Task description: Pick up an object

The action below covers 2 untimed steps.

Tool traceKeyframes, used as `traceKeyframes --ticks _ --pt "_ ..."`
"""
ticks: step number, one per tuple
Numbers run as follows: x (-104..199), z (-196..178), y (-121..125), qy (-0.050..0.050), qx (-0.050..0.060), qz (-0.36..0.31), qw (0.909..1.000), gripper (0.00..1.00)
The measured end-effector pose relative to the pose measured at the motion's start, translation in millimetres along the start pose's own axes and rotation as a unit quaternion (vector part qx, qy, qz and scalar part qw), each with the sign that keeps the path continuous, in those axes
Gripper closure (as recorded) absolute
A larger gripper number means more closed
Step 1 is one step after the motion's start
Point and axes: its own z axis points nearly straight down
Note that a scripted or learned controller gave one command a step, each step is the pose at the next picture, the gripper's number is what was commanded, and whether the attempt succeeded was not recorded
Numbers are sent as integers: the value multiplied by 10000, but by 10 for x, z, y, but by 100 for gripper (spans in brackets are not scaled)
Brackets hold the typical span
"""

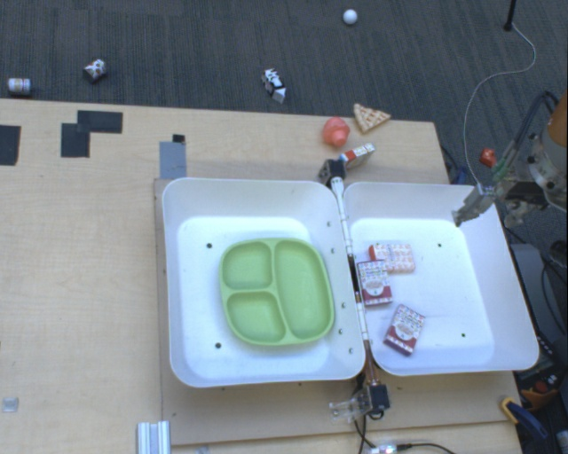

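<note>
Inventory as I read it from the overhead camera, near edge first.

1. Black clamp with trailing cable (371, 399), at the bench's near edge, where the two bins meet.
2. Right bin (479, 355), white and shallow. It holds three small red-and-white packets, all in its left half:
   - Nearest packet (404, 329), lying tilted and apart from the other two.
   - Middle packet (374, 284), close against the bin's left wall.
   - Far packet (391, 257), just beside the middle one, on its far side.
3. Left bin (191, 355), white. It holds a green divided plate (277, 293) with three compartments, lying flat near the bin's centre.
4. Gripper (469, 211), at the far right corner of the right bin, above its rim and well apart from the packets. I cannot tell from this angle whether it is spread or closed.
5. Arm (532, 182), entering from the right.
6. Far bench edge, beyond the bins: a red-and-white tube (359, 154), a red ball (335, 131) and a toy pizza slice (371, 116), close together.
7. Black tape patches (89, 131), far left on the bench.
8. Small white ball (350, 16), on the dark floor beyond.
</note>
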Motion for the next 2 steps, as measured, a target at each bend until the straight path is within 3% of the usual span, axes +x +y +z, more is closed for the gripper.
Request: traceKeyframes --ticks 1,2 --pt "-122 1525 -807 4 15 12 10000 0" --pt "270 1879 -849 -33 -69 19 10000 0"
